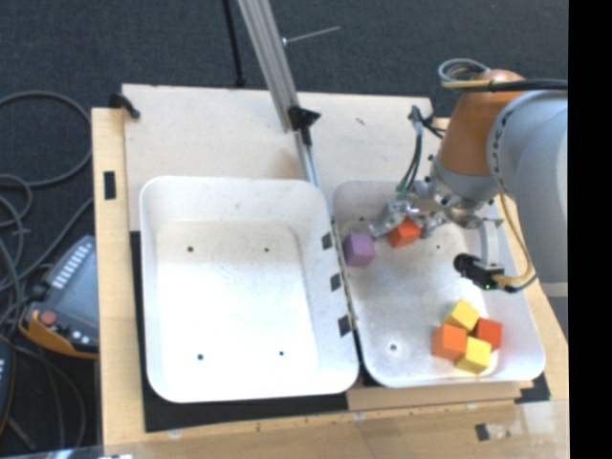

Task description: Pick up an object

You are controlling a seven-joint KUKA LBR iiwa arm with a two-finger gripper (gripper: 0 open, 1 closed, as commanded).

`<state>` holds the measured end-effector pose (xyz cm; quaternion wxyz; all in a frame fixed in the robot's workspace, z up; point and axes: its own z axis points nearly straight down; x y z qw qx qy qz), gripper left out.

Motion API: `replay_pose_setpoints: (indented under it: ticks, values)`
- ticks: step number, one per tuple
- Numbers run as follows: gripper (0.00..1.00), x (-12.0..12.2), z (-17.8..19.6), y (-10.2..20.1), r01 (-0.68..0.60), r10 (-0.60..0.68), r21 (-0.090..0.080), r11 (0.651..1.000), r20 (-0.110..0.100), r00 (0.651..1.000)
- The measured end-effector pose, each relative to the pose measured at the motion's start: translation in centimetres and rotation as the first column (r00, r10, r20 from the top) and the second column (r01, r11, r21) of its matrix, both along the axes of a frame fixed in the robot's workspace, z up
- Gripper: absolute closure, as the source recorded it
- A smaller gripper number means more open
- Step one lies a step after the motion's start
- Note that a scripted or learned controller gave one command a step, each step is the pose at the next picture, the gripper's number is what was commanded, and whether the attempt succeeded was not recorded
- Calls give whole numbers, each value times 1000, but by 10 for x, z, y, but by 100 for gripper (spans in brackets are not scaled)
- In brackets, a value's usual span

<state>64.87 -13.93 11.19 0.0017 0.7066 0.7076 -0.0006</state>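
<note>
So I'm down in the right-hand shallow white plastic bin (pixel 382 208) with my two-finger gripper (pixel 406 226), and there's a small orange-red block (pixel 405 232) sitting right between the fingers, so I'd say I'm closed on it, or near enough. Looks like the grasp step to me. A little purple cube (pixel 359 249) sits just beside, to the left, and a cluster of yellow and orange blocks (pixel 467 337) is well apart in the near corner. Next I'd want a straight lift, nice and slow, to see if the block actually comes with me
</note>
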Motion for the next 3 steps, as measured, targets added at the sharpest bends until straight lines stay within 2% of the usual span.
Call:
replay_pose_setpoints:
  ticks: [1,2,3]
  values:
    - [100,0,14,-1,1,-1,0,1000,2,1000]
    - [100,-51,90,71,-7,7,6,1000,4,1000]
    - [100,-76,85,151,-8,8,6,1000,-2,1000]
